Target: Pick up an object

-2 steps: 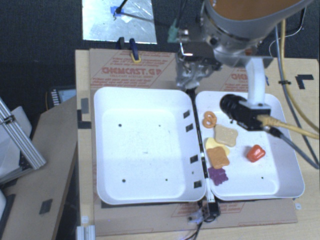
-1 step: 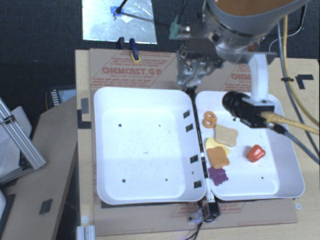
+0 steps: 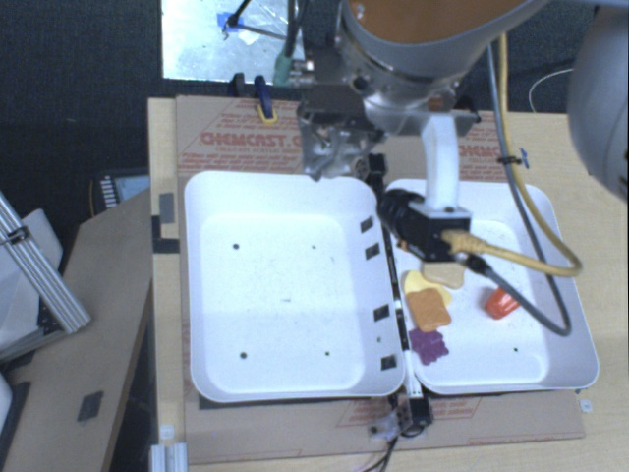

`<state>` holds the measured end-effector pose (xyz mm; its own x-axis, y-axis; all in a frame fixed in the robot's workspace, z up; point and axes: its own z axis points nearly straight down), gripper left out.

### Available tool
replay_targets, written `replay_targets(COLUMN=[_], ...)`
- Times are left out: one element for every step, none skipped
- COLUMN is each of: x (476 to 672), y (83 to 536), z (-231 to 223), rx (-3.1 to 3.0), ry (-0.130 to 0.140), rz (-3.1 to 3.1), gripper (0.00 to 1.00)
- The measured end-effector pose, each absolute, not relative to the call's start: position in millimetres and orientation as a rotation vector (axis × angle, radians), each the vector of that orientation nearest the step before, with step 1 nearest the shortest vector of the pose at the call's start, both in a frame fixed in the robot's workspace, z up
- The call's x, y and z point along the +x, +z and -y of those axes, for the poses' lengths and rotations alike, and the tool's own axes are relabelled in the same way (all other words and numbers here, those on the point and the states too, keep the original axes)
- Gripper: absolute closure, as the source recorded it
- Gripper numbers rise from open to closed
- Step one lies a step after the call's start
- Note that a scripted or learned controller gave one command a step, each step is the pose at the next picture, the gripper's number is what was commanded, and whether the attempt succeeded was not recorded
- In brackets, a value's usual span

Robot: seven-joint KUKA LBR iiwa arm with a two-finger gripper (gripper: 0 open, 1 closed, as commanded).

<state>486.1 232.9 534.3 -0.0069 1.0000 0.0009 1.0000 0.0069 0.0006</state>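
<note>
Several small objects lie in the right bin (image 3: 536, 357): a pale yellow piece (image 3: 439, 277), an orange piece (image 3: 429, 310) just in front of it, a purple piece (image 3: 428, 344) near the divider, and a red-orange piece (image 3: 501, 303) further right. My gripper (image 3: 332, 160) hangs as a grey metal head over the far rim of the left bin (image 3: 285, 293), near its right corner. It is well apart from all the objects, and I see nothing held in it.
A black fitting (image 3: 421, 228) with a yellow cable (image 3: 526, 254) and a white strut reaches over the right bin's far left part, above the yellow piece. The arm's large body covers the top of the view. Cardboard underlies both bins.
</note>
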Motion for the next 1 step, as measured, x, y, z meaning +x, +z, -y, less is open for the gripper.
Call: replay_targets(x=[486.3], y=[534.9], z=[-231.1], rx=[-2.216], ry=[-0.003], rz=[2.227], gripper=[0.00])
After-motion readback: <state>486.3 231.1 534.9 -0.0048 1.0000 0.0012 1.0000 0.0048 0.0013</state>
